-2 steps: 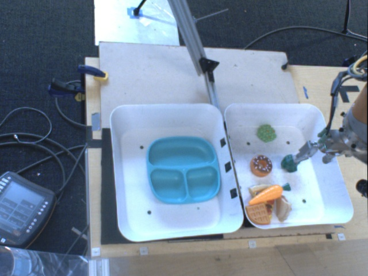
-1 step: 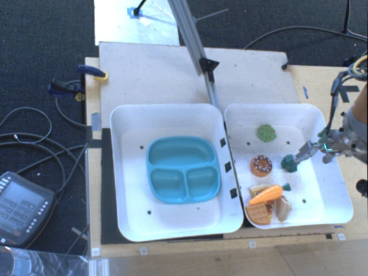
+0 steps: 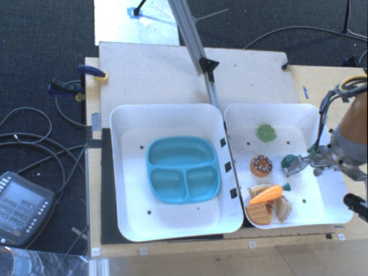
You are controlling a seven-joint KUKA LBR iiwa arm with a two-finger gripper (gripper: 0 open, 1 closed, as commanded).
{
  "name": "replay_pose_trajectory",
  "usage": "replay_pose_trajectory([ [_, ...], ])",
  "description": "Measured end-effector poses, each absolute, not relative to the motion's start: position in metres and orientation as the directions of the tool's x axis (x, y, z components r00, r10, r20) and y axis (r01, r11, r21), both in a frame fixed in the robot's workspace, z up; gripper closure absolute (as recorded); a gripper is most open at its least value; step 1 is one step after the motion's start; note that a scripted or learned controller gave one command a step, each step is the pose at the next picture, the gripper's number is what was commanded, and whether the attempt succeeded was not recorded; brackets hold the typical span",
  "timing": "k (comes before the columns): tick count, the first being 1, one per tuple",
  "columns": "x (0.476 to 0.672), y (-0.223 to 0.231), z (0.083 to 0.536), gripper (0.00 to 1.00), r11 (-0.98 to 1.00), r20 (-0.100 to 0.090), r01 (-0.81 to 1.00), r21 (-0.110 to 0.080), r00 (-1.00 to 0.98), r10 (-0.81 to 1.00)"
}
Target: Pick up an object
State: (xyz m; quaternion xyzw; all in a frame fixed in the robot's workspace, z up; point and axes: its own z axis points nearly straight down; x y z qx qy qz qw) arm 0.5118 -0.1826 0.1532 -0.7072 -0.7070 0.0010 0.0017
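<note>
The left bin (image 3: 123,211) carries a blue divided tray (image 3: 184,169) at its middle, and the arm (image 3: 352,132) leans in over the right bin's (image 3: 330,203) right edge. Its gripper (image 3: 294,164) sits low at that bin's centre, though I cannot tell how it is set. Beside it lie a doughnut (image 3: 261,165), a green ball (image 3: 266,133) toward the far edge, and a carrot (image 3: 265,195) and waffle (image 3: 259,213) by the near edge.

Dark green object (image 3: 289,163) lies in right bin, beside the donut (image 3: 261,165).
</note>
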Motion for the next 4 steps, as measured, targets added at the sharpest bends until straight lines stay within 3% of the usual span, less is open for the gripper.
replay_pose_trajectory([
  [1, 0.517, -0.188, 0.094, 0.0, 0.0, 0.001, 1.0, -0.004, 0.0, 1.0],
  [2, 0.517, -0.188, 0.091, 0.0, 0.0, 0.0, 1.0, 0.0, 0.0, 1.0],
  [3, 0.518, -0.189, 0.102, 1.0, 0.0, 0.0, 1.0, 0.004, 0.0, 1.0],
  [4, 0.515, -0.181, 0.156, 1.0, 0.006, -0.002, 1.0, 0.007, -0.006, 1.0],
])
